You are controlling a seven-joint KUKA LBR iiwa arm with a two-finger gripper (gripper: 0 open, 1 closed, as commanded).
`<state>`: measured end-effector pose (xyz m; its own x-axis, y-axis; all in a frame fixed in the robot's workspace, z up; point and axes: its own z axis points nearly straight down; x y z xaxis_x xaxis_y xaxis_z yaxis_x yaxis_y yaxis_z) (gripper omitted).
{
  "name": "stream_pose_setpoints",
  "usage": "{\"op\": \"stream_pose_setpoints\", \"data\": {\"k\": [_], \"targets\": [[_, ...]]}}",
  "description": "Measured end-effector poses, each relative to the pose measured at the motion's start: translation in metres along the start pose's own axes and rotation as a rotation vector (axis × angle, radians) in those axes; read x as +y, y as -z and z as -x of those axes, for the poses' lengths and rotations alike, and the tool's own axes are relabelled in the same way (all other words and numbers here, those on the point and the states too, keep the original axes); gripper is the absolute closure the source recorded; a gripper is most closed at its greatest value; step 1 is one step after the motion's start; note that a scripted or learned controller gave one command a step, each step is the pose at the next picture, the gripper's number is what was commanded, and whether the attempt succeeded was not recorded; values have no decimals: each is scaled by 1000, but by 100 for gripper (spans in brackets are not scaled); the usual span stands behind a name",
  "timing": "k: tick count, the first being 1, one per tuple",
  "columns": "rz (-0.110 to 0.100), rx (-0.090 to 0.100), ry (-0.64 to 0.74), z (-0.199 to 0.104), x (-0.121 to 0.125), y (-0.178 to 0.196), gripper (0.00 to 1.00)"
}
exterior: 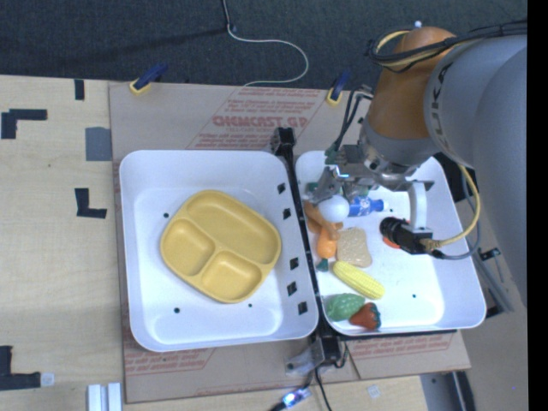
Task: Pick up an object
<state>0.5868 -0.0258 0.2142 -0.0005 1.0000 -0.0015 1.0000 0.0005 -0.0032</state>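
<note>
Camera view: two-finger metal pincer (336, 185), grip state impossible to tell, poised low over toy food. Just below, round white plastic egg (334, 207), probably targeted; beyond, yellow plastic corn cob (357, 278).

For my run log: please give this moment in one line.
arm: over right bin | gripper: above toy food | corn: in bin | yellow tray: left bin

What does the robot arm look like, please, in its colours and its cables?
The arm is thick, rounded and grey, with an orange band above the wrist. Yellow and black cables loop over that band. The gripper is metallic grey.
</note>
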Motion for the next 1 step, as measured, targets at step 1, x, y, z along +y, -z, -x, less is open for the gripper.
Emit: {"op": "stream_pose_setpoints", "data": {"k": [1], "targets": [[4,1,1,1,8,20,100]]}}
